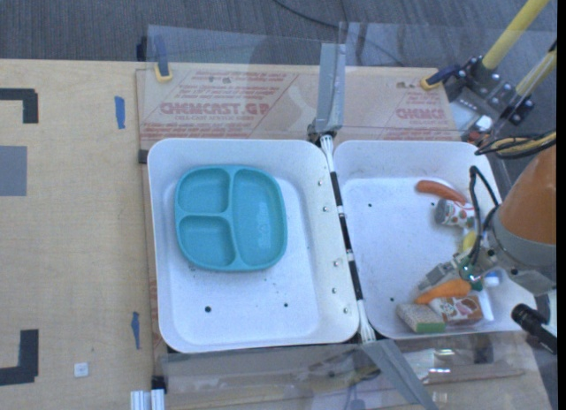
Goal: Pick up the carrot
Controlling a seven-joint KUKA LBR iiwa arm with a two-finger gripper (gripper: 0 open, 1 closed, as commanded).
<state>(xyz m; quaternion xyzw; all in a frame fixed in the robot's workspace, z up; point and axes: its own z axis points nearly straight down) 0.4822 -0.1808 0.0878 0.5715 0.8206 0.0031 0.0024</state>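
You have two white bins side by side: the left bin (pixel 239 311) carries a teal divided plate (pixel 231 218), and the right bin (pixel 389 223) holds all the clutter, packed toward its right side. The arm (pixel 535 209), orange above the wrist, hangs over that right edge, and its gripper (pixel 469 262) sits low among the items; from this angle you cannot tell what state it is in or whether it has hold of anything. The carrot (pixel 445 290) lies near the front right corner, slanted, just beside the gripper and touching or nearly touching a flat printed packet (pixel 442 313) in front of it. A second orange, sausage-like piece (pixel 440 190) lies farther back, with a small printed can (pixel 452 214) just beside it; don't mistake it for the target. To do this well, you would likely want to close across the carrot's narrow width, mid-length, and watch that the packet doesn't get pinched along with it.
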